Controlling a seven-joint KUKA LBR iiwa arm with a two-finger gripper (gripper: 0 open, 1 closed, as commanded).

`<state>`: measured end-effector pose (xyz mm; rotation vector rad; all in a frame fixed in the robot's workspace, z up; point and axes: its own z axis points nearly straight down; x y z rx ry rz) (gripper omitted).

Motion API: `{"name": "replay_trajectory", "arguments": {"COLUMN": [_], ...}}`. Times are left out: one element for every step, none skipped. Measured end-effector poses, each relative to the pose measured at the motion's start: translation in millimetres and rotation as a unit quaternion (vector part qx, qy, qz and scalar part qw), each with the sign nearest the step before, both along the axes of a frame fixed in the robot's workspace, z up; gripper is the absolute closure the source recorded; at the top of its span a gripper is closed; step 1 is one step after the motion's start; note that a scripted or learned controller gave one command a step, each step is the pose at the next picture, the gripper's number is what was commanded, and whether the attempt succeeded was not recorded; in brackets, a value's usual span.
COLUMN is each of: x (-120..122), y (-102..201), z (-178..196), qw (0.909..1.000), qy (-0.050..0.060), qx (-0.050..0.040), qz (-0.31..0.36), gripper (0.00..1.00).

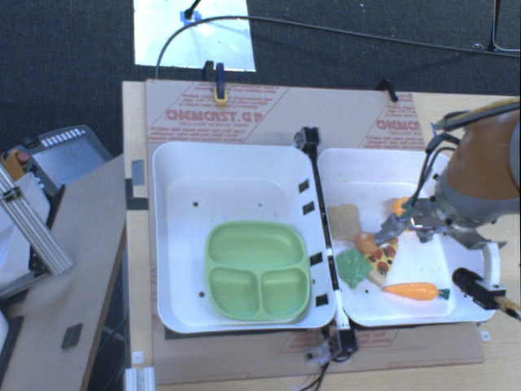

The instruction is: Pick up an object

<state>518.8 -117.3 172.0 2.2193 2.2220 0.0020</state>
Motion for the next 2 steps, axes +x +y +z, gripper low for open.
{"name": "replay_trajectory", "arguments": {"x": [5,10], "y": [1,1], "z": [-40,-84], "qw": [1.0000,1.0000], "qy": [0.000,-0.005], "qx": [0.0000,0.0000], "qz": [0.000,-0.001], "gripper": [0.00,0.00]}}
